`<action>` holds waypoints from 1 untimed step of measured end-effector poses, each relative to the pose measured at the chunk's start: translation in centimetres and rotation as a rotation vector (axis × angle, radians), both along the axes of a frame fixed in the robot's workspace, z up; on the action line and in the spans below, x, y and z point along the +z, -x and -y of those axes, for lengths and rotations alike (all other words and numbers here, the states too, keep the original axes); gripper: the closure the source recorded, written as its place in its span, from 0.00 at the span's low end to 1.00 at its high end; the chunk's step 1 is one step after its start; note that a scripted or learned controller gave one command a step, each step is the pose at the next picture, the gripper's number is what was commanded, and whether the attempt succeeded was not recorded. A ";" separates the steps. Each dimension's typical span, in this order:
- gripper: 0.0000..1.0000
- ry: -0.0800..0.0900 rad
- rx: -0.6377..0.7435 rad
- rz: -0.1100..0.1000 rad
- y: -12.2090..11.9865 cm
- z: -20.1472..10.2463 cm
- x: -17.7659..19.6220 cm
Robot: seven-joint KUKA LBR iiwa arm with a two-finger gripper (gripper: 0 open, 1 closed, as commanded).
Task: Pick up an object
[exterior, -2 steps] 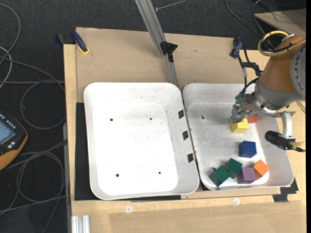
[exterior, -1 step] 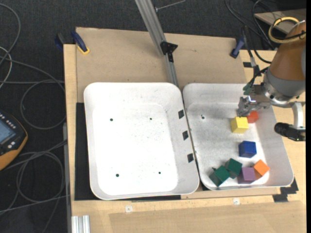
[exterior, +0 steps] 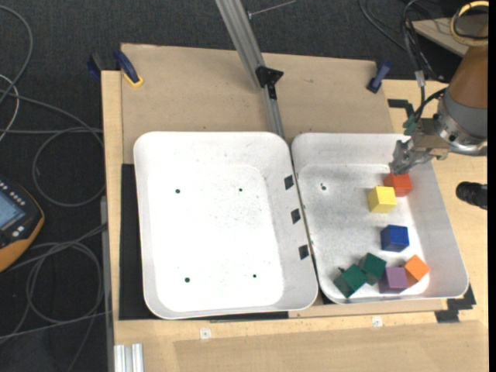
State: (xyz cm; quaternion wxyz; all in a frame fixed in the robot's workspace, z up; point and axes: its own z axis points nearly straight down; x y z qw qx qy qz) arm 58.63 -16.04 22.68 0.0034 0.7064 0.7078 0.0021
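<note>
Where right bin (exterior: 434, 285) sits: blocks seven | green two

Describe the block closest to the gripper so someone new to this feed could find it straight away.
Look in the right-hand bin, the one holding the coloured blocks. Near its far right side, directly under the gripper, sits a small red block. It is the only red one, and the yellow block lies just beside it, toward the bin's middle.

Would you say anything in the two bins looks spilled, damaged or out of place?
Nothing stands out. The blocks all lie loose in the right bin, several bunched at its near edge, and the gripper sits just above the red block.
</note>
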 end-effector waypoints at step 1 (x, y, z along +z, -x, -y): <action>1.00 0.000 0.000 -0.001 -0.1 0.0 3.9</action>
